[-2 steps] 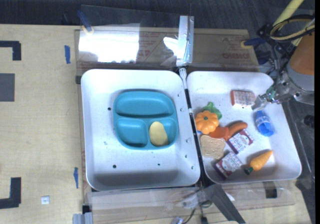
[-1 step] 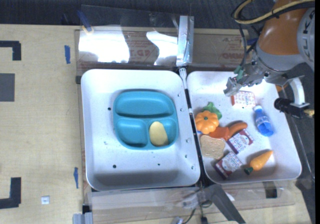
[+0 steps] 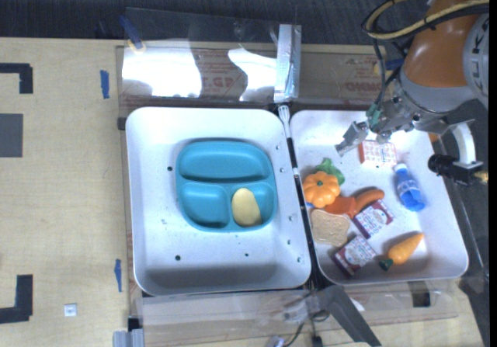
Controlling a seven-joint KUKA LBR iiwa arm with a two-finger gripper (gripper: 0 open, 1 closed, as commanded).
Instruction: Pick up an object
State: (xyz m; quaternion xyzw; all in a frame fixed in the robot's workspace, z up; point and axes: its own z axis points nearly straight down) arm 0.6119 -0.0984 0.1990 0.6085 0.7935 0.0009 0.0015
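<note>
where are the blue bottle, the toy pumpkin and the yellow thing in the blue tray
blue bottle [image 3: 408, 187], camera view, middle of its body
toy pumpkin [image 3: 321, 188], camera view, centre of its orange body
yellow egg-shaped piece [image 3: 246, 206], camera view, its middle

tray [image 3: 203, 175] with lemon [image 3: 245, 206] in left bin [image 3: 147, 182]; pumpkin [image 3: 321, 187], bottle [image 3: 408, 188], carrot [image 3: 403, 248] in right bin [image 3: 452, 248]

1. I can read no text for certain anywhere.
2. The cardboard strip [image 3: 353, 67] behind the bins, above the gripper [image 3: 366, 126], carries reddish printing, too blurred to read.
3. The small white packet [image 3: 378, 154] just below the gripper shows red marks I cannot read.
4. The two dark red packets [image 3: 373, 219], further below, bear illegible labels.
</note>
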